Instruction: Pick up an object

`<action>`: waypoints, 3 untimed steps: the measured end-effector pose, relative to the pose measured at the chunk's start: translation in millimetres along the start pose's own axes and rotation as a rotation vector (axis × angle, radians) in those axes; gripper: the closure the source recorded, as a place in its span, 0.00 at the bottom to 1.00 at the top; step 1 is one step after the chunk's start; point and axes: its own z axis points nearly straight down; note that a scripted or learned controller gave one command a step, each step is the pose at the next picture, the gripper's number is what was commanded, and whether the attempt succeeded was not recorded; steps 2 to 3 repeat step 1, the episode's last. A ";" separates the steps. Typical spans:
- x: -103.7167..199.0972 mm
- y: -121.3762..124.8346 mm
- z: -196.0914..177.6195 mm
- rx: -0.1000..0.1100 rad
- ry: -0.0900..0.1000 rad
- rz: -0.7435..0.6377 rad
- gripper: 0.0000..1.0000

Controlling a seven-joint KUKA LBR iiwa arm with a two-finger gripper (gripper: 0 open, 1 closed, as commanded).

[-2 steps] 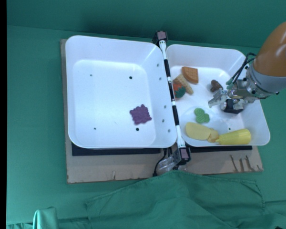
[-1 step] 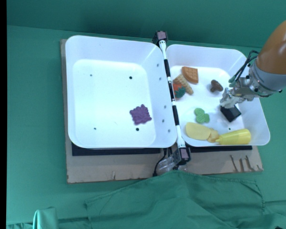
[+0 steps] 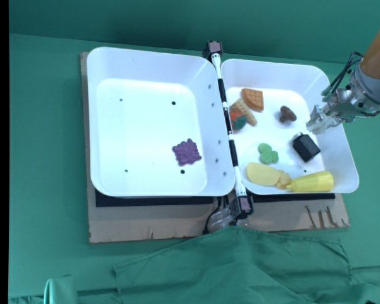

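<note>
— Currently, item status?
— Nothing lifted. Your gripper [image 3: 318,123] hovers over the right bin [image 3: 342,163], jaws' state not discernible. Nearest candidate: black block [image 3: 306,147], lying just below. Grasp and lift remain.

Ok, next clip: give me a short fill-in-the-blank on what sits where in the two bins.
1. The purple grape-like piece lies alone in the ____ bin.
2. The black block lies in the right bin, just below the ____.
3. The yellow corn-like piece lies along that bin's ____ edge.
4. The small green piece lies just above the pale ____ slice.

Missing words: left; gripper; near; yellow
</note>
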 end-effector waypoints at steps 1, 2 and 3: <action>1.9 0.8 -45.9 -0.003 0.000 -0.001 1.00; 1.9 0.8 -45.9 -0.003 0.000 -0.001 1.00; 1.9 0.8 -45.9 -0.003 0.000 -0.001 1.00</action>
